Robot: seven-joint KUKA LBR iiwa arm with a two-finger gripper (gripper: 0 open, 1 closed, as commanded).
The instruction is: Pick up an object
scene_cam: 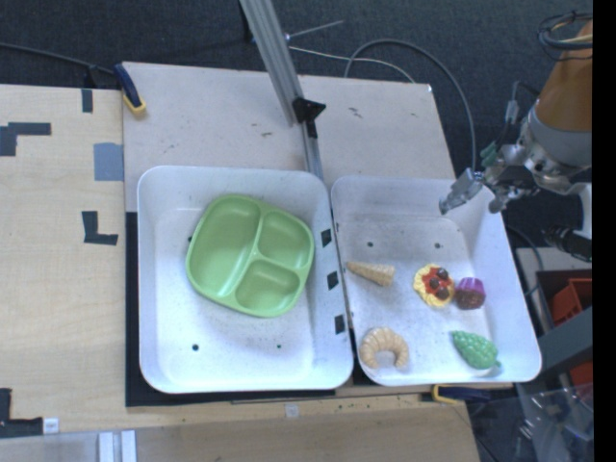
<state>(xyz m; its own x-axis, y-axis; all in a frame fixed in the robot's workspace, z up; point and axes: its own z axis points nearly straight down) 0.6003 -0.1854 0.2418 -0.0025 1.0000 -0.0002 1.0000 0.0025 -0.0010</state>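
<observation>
Toy foods lie in the right bin (500, 258): cone (372, 273), croissant (385, 347), tart (434, 285), purple piece (470, 294), green piece (474, 348). Left bin (159, 258) holds a green divided plate (250, 255). The gripper (474, 192) hangs over the right bin's upper right corner, arm angled in from the right, fingers spread, pinching nothing.

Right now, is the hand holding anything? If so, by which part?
Nothing is held. The hand hangs over the right bin's far right corner with nothing between its fingers; the toy foods lie in the bin, apart from it.
</observation>
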